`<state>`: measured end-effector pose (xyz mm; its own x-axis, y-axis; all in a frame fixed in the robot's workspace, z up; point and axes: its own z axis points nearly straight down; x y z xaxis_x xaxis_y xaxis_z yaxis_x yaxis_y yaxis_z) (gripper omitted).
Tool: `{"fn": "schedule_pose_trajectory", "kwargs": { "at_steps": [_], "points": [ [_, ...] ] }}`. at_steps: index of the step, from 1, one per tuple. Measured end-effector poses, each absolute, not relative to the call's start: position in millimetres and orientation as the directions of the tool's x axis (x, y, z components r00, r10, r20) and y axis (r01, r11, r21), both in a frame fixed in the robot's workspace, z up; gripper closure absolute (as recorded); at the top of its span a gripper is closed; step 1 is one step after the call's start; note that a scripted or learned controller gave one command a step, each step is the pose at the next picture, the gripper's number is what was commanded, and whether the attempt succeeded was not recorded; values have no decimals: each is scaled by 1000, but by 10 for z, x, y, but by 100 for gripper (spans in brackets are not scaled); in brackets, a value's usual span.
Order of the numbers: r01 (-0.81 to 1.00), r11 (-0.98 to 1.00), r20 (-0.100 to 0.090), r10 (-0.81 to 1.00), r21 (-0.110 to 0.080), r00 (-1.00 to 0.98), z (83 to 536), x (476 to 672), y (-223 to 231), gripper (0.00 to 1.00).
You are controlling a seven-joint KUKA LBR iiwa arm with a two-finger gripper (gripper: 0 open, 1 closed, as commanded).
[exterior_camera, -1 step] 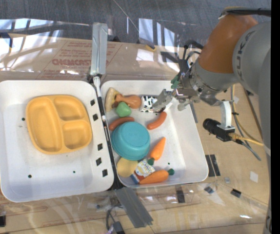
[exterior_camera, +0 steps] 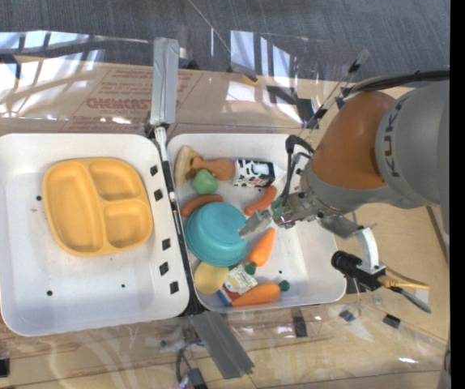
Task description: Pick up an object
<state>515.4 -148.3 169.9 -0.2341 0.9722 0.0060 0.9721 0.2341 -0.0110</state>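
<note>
The right bin [exterior_camera: 317, 286] holds a pile of toy food and dishes. A teal bowl [exterior_camera: 215, 233] lies in its middle. Around it are a carrot [exterior_camera: 262, 246], another carrot [exterior_camera: 257, 294] near the front, a sausage [exterior_camera: 260, 200], a second sausage [exterior_camera: 201, 205], a green piece [exterior_camera: 205, 181], a tan bread piece [exterior_camera: 185, 163], a black-and-white carton [exterior_camera: 253, 172] and a yellow piece [exterior_camera: 209, 279]. My gripper [exterior_camera: 257, 224] reaches in from the right, low over the bowl's right rim and the carrot. Nothing shows clearly between its fingers.
The left bin [exterior_camera: 14, 298] holds a yellow divided tray [exterior_camera: 97, 203]. A small packet [exterior_camera: 239, 280] lies by the front carrot. A grey divider [exterior_camera: 166, 217] separates the two bins. The arm's body covers the right bin's right side.
</note>
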Motion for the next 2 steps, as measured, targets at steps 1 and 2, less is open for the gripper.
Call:
{"fn": "schedule_pose_trajectory", "kwargs": {
  "at_steps": [1, 2],
  "points": [
    [947, 320, -2, 947, 5, -320, 911, 4798, -1395, 0],
    [999, 43, 2, 999, -4, -43, 899, 5230, -1037, 0]
  ]
}}
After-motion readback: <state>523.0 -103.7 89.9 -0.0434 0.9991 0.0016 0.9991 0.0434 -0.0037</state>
